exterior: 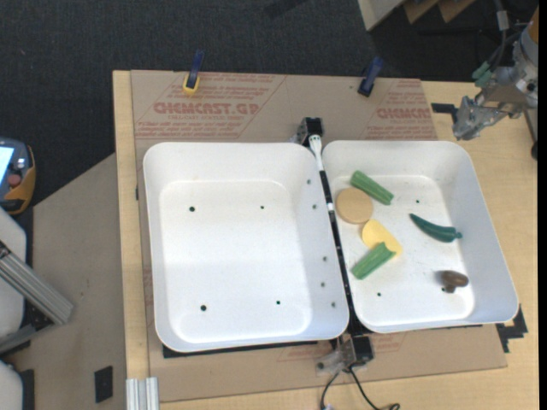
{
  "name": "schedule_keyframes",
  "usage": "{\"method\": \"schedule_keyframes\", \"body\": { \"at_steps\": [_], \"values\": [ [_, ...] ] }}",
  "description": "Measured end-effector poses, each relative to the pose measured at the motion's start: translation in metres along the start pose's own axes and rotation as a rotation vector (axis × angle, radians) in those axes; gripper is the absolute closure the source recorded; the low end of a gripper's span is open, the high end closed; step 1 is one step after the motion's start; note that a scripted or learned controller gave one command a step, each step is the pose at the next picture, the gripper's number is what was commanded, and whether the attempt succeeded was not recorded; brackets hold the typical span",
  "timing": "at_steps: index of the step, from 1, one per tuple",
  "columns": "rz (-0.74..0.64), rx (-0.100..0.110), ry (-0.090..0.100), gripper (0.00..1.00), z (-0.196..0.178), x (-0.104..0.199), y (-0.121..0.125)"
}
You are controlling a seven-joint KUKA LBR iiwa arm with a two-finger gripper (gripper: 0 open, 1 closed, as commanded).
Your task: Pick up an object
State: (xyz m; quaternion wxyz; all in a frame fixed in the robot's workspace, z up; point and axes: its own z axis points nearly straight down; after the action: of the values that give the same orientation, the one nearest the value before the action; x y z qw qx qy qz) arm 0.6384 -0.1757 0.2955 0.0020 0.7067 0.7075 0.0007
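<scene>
Brown board printed "CHEMCAST GP" in red, hand off right bin, grip state unclear

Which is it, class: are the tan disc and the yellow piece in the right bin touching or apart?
Cannot tell. In the camera view the tan disc and yellow piece meet edge to edge, with no plain gap or contact.

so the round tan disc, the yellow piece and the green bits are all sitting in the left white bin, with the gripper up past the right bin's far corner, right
Not quite. The camera view shows the round tan disc, the yellow piece and the green pieces lying in the right white bin, not the left one. The gripper is indeed beyond the right bin's far corner.
</scene>
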Motion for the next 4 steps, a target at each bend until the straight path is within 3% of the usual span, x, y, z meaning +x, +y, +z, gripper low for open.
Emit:
{"method": "schedule_keyframes", "body": {
  "at_steps": [1,2,3,4],
  "values": [
    [0.005,0.008,0.002,1.0,0.012,-0.036,-0.066],
    [-0.004,-0.004,0.0,1.0,0.079,0.015,0.018],
    [-0.002,-0.002,0.001,1.0,-0.02,0.047,-0.011],
    [-0.009,0.006,0.006,1.0,-0.04,0.152,-0.089]
  ]
}}
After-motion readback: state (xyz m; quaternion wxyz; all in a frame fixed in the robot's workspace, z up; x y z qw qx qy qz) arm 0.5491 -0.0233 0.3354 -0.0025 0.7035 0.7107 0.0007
